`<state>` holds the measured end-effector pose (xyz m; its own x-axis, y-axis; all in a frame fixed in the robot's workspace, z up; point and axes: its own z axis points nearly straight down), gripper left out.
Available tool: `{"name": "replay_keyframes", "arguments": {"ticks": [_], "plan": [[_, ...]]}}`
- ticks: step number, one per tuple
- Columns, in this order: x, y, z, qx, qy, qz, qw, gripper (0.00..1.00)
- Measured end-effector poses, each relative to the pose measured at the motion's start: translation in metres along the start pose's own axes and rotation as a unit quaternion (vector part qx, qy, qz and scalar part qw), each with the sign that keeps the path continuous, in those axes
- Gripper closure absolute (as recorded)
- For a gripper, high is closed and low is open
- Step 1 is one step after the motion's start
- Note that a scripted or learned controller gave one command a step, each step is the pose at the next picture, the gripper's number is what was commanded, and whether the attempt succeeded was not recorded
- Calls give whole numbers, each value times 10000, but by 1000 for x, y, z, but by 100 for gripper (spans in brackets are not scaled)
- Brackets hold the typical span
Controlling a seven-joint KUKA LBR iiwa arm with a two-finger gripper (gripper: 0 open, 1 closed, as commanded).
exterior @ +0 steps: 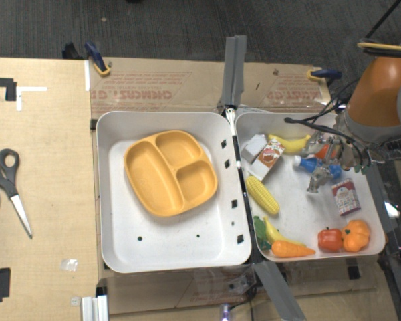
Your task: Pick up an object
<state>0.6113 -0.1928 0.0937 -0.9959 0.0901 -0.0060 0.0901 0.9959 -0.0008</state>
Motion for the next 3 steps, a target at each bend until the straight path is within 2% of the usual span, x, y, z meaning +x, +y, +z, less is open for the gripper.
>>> {"name": "replay_keyframes", "arguments": {"ticks": [1, 2, 3], "plan": [[-2, 1, -11, 8, -29, -14, 10000, 100], [-2, 1, -11, 8, -27, -13, 10000, 0], [-5, -23, -1, 6, -7, -252, 9997, 0]]}}
